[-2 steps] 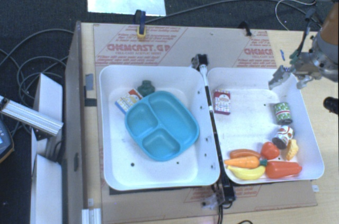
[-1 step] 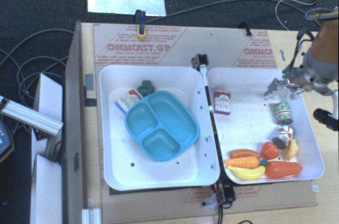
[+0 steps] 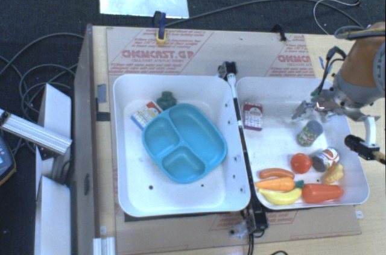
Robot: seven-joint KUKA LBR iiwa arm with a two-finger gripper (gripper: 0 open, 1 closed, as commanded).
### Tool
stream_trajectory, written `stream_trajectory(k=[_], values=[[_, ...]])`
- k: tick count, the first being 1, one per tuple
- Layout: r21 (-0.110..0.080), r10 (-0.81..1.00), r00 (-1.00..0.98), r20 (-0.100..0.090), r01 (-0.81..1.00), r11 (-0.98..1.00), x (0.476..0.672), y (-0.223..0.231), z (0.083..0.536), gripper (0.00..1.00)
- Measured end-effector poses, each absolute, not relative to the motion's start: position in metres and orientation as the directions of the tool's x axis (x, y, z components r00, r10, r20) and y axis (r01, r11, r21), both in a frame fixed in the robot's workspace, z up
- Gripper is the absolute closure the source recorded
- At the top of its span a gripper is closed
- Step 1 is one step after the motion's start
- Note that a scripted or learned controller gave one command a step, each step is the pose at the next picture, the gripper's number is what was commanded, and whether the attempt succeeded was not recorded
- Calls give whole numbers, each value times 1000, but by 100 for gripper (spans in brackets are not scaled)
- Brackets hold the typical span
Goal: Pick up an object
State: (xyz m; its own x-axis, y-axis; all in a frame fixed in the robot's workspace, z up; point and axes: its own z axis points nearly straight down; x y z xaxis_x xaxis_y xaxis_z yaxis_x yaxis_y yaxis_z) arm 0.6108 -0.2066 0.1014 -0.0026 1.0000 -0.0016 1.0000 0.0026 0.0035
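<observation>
Camera view takes in two white bins on the bench, and the divider (image 3: 240, 127) between them serves as the landmark. Left of the divider, the left bin (image 3: 129, 187) holds a blue tray (image 3: 184, 142), with a small carton (image 3: 145, 115) and a dark green toy (image 3: 166, 99) beyond the tray's far-left corner. Just right of the divider sits a red box (image 3: 253, 116). Farther right in the right bin (image 3: 356, 190) stands a can (image 3: 309, 132), and near that bin's front edge cluster a tomato (image 3: 300, 163), a sausage (image 3: 276, 173), a banana (image 3: 280, 195), a carrot (image 3: 321, 192) and a small jar (image 3: 327, 158). The gripper (image 3: 313, 108) hovers well right of the divider, just beyond the can; its fingers look spread, with nothing between them. The can seems the likeliest target. To grasp it well, the arm should probably centre over the can, descend straight so the fingers straddle its sides, and close only once low enough to avoid tipping it.
</observation>
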Motion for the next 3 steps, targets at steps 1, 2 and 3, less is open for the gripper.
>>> stream_trajectory(k=[1, 2, 3], values=[[1, 1000, -1, 0, 1000, 1, 580, -199, 84, 0], [4, 1000, -4, -1, 1000, 4, 665, -206, 85, 0], [6, 1000, -8, -3, 1000, 8, 666, -207, 97, 100]])
